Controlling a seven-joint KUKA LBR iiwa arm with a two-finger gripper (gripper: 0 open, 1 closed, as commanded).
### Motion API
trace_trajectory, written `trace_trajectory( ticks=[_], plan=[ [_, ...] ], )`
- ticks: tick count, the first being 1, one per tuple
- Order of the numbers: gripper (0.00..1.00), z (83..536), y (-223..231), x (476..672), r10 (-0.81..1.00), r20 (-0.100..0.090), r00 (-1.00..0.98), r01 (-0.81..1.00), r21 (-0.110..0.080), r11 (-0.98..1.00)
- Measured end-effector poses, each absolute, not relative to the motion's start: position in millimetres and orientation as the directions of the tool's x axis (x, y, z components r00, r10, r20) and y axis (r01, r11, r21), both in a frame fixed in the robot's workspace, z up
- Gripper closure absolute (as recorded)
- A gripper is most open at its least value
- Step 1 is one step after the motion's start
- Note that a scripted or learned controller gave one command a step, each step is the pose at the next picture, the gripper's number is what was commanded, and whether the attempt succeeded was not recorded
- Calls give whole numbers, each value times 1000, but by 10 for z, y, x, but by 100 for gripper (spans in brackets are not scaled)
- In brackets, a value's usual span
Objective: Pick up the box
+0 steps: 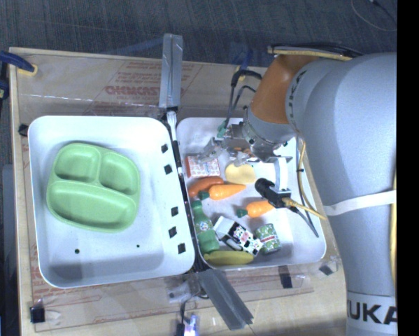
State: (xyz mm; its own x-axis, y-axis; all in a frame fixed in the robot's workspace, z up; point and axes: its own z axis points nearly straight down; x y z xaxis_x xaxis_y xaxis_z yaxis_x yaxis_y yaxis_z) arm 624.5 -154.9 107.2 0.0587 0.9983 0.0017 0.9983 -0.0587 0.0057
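- Your claw is hanging over the far end of the right bin, under the grey wrist with the orange band. The wrist is hiding its tip, so you cannot tell whether it is standing apart or together, and nothing is showing in its grasp.
- Going from the left, the left bin is holding a green divided tray, well apart from the work.
- Next, the box, red and white, is lying flat in the right bin, just beside the wall that is dividing the two bins.
- From the claw, the box is sitting to the left and a little nearer the camera. Its long axis is running roughly across the view, left to right.
- Just below it, a carrot is lying close to its near edge, and a green bottle is resting further down along the divider.
- To its right, a pale yellow piece is sitting between the box and the claw's side of the bin.
- You are probably looking at a short shift leftward and then a descent, closing across the box's short sides. The divider wall is likely crowding the left side.
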Motion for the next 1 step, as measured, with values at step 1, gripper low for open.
trace_trajectory(
  ticks=[1],
  plan=[
    [0, 960, -1368, 6510, 998, 0, 55, 998, 2, -55]
  ],
)
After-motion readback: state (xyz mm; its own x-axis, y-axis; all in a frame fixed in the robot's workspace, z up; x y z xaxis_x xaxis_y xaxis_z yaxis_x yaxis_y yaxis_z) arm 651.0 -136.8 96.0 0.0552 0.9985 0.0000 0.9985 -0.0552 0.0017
